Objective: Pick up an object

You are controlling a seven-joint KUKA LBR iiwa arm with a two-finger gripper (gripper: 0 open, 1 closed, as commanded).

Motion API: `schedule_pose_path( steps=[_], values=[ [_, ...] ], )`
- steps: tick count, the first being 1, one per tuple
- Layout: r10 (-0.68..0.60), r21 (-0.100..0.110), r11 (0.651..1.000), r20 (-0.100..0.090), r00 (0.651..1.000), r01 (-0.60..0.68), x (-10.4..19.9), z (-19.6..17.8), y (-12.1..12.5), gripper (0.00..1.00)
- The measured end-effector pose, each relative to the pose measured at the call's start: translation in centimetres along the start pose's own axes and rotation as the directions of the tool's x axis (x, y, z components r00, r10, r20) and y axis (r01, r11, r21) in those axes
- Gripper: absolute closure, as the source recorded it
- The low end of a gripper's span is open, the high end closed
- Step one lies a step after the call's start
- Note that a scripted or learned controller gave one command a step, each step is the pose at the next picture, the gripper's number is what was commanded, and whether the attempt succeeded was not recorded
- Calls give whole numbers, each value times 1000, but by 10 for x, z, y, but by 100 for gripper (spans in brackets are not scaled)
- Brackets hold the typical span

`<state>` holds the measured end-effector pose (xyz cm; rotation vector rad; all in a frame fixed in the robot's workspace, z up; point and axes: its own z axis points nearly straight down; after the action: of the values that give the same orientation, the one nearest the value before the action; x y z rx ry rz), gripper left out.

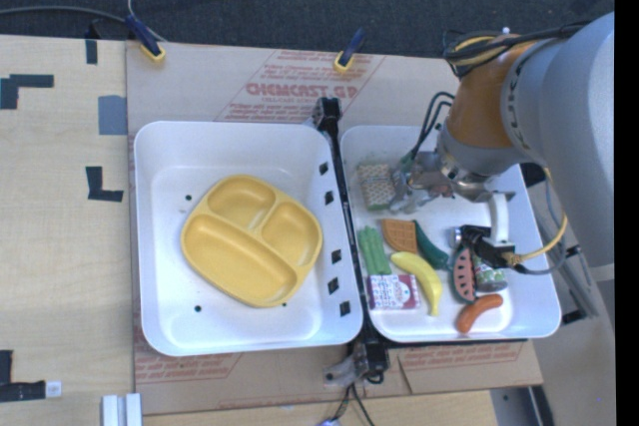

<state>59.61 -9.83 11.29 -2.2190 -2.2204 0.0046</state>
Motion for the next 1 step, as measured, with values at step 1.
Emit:
schedule_pose_path(
  steps=[1],
  values=[
    [0,0,1000,0,1000,0,0,0,0,0]
  ],
)
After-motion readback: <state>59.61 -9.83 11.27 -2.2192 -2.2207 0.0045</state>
